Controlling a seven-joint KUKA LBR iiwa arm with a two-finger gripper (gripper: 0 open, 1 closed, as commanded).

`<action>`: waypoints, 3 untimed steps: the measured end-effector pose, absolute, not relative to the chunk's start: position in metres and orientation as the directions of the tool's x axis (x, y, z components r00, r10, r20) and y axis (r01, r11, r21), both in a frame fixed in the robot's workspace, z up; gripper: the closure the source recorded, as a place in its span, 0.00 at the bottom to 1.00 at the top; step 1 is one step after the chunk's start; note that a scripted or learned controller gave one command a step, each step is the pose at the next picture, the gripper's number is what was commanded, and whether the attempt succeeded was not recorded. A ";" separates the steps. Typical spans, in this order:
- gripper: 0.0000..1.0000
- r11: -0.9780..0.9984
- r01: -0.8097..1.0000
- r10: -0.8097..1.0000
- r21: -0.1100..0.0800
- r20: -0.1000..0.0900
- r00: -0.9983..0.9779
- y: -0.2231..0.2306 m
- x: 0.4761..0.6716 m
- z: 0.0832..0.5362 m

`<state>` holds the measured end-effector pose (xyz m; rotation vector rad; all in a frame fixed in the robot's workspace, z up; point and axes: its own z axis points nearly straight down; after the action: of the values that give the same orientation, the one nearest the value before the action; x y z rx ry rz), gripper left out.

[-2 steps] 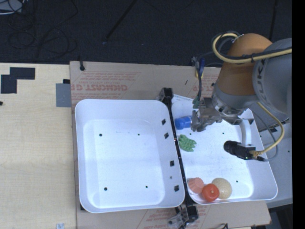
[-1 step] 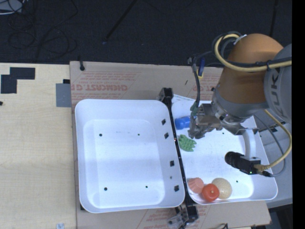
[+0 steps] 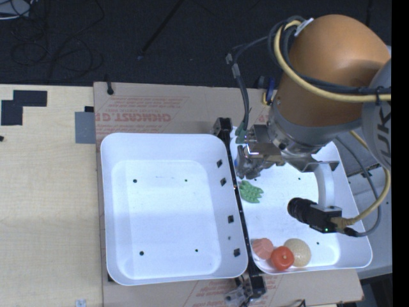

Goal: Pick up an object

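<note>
Bench point(image 3: 45, 203) bears left bin point(image 3: 118, 152), right bin point(image 3: 358, 248).

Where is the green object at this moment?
The green object lies in the right bin, near its left wall, just below the gripper and well above the red ball in the camera view.

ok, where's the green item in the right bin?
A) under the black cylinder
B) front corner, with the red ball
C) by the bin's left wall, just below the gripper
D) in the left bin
C: the green item lies near the right bin's left wall, just below the gripper, apart from the red ball.
</note>
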<state>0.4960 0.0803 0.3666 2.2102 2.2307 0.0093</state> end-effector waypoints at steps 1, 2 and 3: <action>1.00 0.004 1.000 1.000 -0.007 -0.001 -0.004 0.116 0.475 0.337; 1.00 0.014 1.000 1.000 0.001 0.004 -0.014 0.240 0.475 0.388; 1.00 -0.002 1.000 1.000 0.003 -0.001 0.002 0.243 0.575 0.406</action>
<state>0.5752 0.2433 0.4060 2.2214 2.2172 0.0019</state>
